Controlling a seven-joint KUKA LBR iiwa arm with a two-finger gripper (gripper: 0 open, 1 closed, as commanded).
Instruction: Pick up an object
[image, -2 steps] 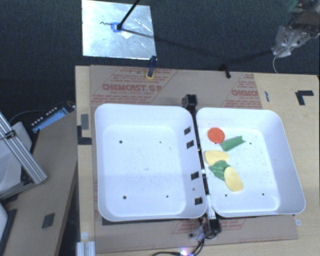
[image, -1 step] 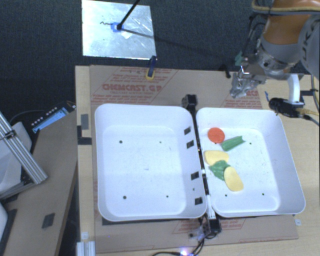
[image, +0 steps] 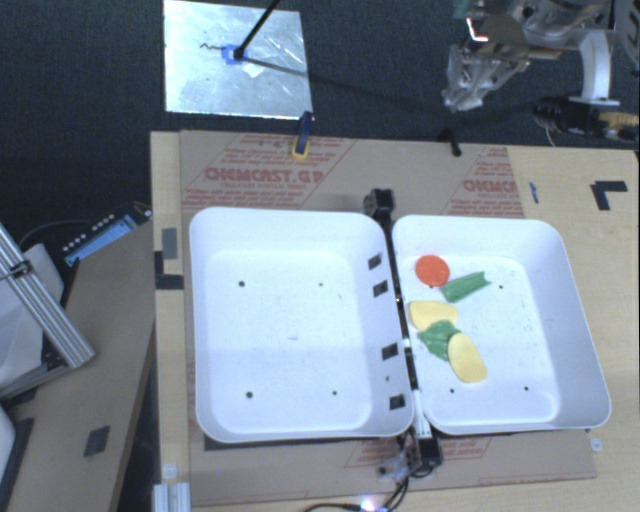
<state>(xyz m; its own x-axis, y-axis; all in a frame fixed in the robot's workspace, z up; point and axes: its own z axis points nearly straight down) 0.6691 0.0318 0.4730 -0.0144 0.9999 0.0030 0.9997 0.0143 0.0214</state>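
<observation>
The right bin (image: 560, 300) holds several small items near its left side: a round orange-red piece (image: 432, 268), a green pod-like piece (image: 465, 286), a pale yellow piece (image: 432, 314), a darker green piece (image: 437, 341) and a yellow oval piece (image: 467, 358). My gripper (image: 468, 88) hangs high at the top of the view, well behind the bins and far from all the items. Nothing shows between its fingers.
The left bin (image: 290, 325) sits beside the right one, joined by a black hinge strip (image: 400, 330). A shiny metal sheet (image: 238, 58) lies at the back left. A yellow-and-blue clip (image: 301, 140) sits on the cardboard behind the bins. Metal rails (image: 40, 310) stand at far left.
</observation>
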